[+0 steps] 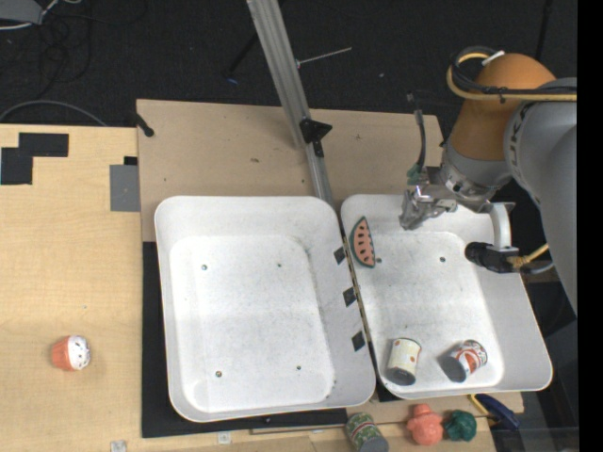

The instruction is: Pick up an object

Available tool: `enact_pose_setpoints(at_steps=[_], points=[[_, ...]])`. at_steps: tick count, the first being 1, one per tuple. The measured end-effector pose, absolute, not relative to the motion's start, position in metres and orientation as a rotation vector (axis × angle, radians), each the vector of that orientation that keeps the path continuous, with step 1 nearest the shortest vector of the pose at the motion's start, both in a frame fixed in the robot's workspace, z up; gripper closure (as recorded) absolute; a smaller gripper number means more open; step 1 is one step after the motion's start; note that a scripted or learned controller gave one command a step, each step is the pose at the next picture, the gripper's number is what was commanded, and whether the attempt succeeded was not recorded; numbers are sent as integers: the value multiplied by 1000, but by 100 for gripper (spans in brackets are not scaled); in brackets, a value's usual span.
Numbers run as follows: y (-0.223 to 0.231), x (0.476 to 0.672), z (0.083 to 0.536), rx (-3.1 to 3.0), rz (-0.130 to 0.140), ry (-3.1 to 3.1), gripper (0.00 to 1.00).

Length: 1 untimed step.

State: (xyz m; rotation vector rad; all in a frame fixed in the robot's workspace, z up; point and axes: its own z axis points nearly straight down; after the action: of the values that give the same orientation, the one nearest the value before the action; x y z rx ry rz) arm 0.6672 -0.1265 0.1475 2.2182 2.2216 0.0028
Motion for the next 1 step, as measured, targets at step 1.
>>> enact_pose_setpoints(at_steps=[1], points=[[-125,669,191,2217,3,2221,100]])
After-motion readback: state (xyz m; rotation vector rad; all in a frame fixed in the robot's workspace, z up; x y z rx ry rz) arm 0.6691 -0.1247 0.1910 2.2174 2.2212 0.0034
